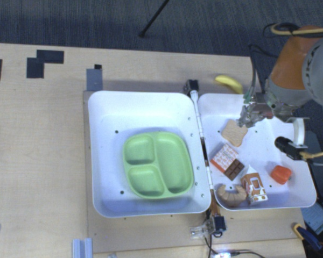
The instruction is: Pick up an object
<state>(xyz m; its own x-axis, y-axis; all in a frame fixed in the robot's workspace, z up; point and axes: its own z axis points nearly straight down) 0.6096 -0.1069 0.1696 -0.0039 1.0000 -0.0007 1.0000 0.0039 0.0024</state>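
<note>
claw low in the right bin, just above the toast slice, finger state unclear

Right bin crowded; green tray unobstructed

Tan toast-like slice lies flat, perhaps tilted, in right bin.

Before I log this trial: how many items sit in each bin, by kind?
Green divided plate: 1
Toast slice: 1
Red and brown box: 1
Small printed carton: 1
Brown pastry: 1
Orange block: 1
Total: 6
</note>
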